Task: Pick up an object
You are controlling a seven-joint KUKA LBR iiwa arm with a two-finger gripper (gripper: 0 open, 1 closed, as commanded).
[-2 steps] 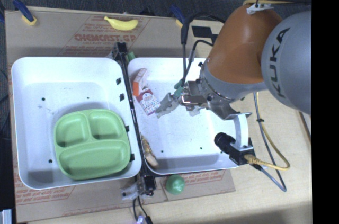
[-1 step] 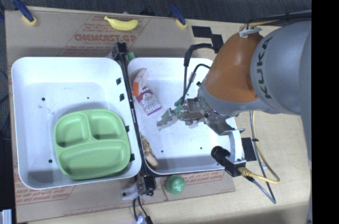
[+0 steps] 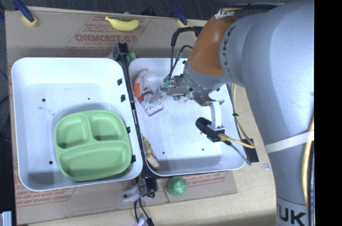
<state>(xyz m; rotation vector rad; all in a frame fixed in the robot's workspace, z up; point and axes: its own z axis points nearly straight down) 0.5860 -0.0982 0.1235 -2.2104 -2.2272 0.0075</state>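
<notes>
Right now your nearest target, the small patterned packet (image 3: pixel 154 108), lies in the right bin (image 3: pixel 181 163) (upper left part), just left of the gripper (image 3: pixel 166 87); whether it grips anything, you cannot tell.

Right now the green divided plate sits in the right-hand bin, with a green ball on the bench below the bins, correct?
Not quite. The camera view shows the green divided plate in the left bin, not the right one. The green ball does lie on the bench below the bins.
</notes>
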